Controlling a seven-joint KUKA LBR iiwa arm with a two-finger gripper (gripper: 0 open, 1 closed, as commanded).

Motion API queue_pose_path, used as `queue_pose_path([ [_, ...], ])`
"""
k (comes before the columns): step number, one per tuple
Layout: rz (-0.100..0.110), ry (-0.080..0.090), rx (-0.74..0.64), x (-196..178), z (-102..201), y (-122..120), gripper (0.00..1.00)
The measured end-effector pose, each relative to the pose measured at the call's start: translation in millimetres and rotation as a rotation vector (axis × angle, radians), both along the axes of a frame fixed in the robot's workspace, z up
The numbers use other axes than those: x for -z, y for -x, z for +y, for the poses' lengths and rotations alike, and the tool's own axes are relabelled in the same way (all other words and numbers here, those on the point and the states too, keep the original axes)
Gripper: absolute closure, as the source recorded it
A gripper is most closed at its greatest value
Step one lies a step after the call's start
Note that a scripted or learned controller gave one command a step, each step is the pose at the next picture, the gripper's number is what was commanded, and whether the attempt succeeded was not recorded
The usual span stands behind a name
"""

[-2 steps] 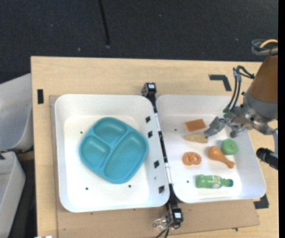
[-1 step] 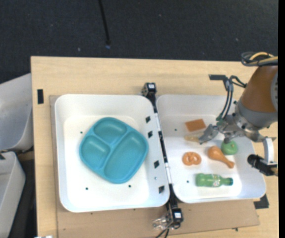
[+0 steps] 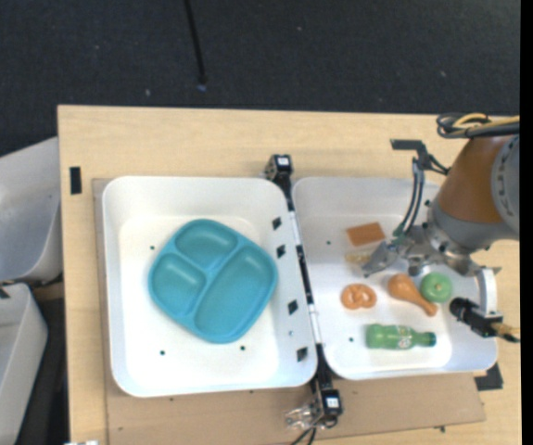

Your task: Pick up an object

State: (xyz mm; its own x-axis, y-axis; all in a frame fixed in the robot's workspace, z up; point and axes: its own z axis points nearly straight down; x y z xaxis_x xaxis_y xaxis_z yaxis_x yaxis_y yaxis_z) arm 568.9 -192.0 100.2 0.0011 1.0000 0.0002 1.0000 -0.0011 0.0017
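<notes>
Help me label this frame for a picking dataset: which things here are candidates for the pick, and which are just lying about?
Candidates, all in the right bin near the hand:
- brown block
- orange pretzel
- drumstick toy
- green ball
- green bottle

Lying about:
- blue divided tray in the left bin

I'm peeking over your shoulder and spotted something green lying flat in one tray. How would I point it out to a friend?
Look in the right bin, the one the grey arm reaches into. Along its near edge lies a green bottle on its side, cap pointing right. It sits below the orange pretzel-shaped toy and the orange drumstick-shaped toy, and is the only long green thing there; the green ball is round.
</notes>
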Motion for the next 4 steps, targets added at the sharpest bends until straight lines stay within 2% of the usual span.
queue_pose_path([
  [1, -0.003, 0.001, 0.004, -11.9, -1.4, -0.1, 1.00],
  [3, -0.004, 0.002, -0.003, -110.5, -8.7, -5.8, 1.00],
  [4, 0.000, -0.001, -0.008, -127.2, 43.6, -1.9, 1.00],
])
